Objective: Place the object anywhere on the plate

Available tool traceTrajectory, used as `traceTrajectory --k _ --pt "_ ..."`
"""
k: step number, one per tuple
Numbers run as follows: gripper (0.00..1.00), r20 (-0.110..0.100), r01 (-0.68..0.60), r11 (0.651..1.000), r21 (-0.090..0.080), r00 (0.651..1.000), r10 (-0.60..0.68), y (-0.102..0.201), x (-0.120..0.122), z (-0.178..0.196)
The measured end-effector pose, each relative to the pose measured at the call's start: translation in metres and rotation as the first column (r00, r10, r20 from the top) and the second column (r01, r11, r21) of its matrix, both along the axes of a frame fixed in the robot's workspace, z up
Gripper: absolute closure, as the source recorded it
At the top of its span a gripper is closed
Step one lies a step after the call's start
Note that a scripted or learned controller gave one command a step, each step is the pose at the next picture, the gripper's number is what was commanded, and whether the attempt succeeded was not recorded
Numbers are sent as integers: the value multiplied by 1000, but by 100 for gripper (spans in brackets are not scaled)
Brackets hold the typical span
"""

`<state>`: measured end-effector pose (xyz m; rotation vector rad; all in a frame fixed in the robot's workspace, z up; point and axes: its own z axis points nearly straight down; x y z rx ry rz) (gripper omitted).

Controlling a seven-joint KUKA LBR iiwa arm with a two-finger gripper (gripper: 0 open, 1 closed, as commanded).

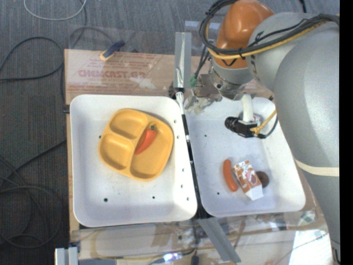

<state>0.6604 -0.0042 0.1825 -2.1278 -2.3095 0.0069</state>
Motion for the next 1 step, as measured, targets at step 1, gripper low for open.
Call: traceTrajectory --k 1 --pt "0 0 0 1000 0 1000 0 0 0 0"
